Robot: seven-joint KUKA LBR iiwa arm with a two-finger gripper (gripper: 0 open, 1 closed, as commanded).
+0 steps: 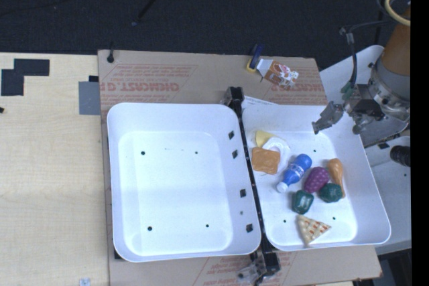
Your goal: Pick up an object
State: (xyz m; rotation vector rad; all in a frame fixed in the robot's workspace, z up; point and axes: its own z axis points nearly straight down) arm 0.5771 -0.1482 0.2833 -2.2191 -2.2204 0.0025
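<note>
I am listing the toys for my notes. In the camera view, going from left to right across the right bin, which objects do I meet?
Toast slice → blue bottle → purple grapes → orange carrot. The remaining toys overlap these in the order, so I leave them out.

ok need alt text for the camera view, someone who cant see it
A grey robot arm's gripper hovers over the top edge of the right white bin, which holds small toy foods including a blue bottle and a pizza slice. The left bin sits beside it.
</note>
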